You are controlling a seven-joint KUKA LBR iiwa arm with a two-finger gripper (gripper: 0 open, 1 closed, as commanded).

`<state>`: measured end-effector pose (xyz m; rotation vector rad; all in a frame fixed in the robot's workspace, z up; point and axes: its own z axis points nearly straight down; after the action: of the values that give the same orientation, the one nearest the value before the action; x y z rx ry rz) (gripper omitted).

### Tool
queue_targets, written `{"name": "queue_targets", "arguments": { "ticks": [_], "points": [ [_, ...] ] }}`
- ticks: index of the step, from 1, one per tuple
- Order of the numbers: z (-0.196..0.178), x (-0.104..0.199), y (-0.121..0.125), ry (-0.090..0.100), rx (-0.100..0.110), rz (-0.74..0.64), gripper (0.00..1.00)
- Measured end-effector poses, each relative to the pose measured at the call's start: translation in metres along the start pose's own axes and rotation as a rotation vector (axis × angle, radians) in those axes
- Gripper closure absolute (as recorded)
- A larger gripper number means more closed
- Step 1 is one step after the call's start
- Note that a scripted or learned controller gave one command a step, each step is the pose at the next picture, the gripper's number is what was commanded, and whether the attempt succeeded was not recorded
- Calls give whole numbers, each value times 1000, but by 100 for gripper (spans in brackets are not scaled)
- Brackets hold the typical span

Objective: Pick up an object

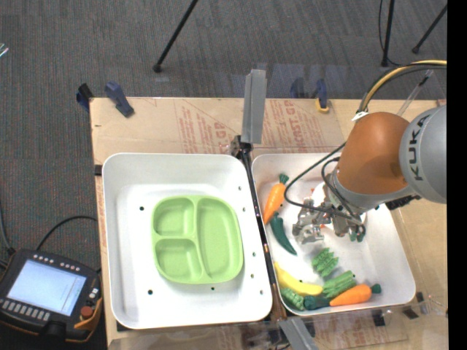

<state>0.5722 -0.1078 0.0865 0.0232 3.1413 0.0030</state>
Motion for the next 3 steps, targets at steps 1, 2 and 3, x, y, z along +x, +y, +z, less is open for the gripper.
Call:
{"name": "queue_targets", "arguments": {
  "ticks": [1, 2, 3],
  "points": [
    [-1, 0, 0, -1, 0, 0, 0],
    [1, -55, 13, 29, 14, -228, 0],
    [-1, -31, 8, 0, 2, -245, 0]
  ]
}}
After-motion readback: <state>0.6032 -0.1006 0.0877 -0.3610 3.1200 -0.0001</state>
